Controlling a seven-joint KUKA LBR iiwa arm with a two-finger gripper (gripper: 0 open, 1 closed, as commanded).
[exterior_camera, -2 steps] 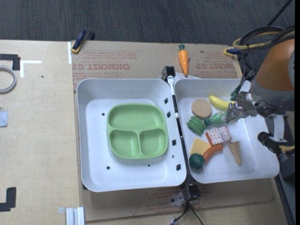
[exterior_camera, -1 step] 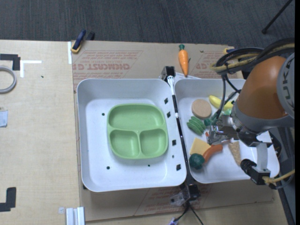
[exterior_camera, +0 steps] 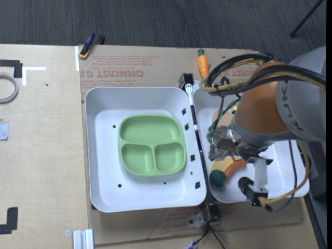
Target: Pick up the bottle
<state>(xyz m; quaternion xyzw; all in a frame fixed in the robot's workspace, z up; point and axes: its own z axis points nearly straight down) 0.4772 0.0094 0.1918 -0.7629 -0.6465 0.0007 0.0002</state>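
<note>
While the arm [exterior_camera: 270,108] is hanging low over the right bin [exterior_camera: 282,178], the task looks to be at the reaching stage, not yet a secured grasp. Its gripper [exterior_camera: 224,148] is sitting among the clutter at that bin's left side, above a yellow piece [exterior_camera: 223,165] and a dark green round thing [exterior_camera: 217,177]. Whether the jaws are parted or clenched I cannot tell; the wrist is hiding them. No bottle is plainly showing, so it is probably lying beneath the arm. The next move is calling for a clean closure before lifting. The left bin [exterior_camera: 98,139] is holding a green divided plate [exterior_camera: 153,145].
</note>
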